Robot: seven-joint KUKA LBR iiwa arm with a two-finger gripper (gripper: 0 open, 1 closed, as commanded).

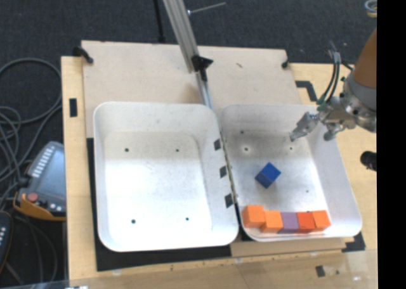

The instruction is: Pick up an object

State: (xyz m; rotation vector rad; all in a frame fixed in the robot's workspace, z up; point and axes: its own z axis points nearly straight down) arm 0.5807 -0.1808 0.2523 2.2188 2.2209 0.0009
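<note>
A blue cube (268, 175) lies tilted in the middle of the right bin (347, 187). Along that bin's front wall runs a row of blocks: an orange one (255, 215), a second orange one (273, 220), a purple one (290, 221), a red-orange one (306, 220) and an orange one (321, 218). My gripper (315, 130) hovers over the bin's back right part, up and to the right of the blue cube. It is open, and nothing sits between its fingers (300, 130).
The left bin (101, 154) adjoins the right one. A slanted metal rail (181, 21) rises from the bench behind the bins. A teach pendant (43, 180) and cables (19, 91) lie on the floor at the left.
</note>
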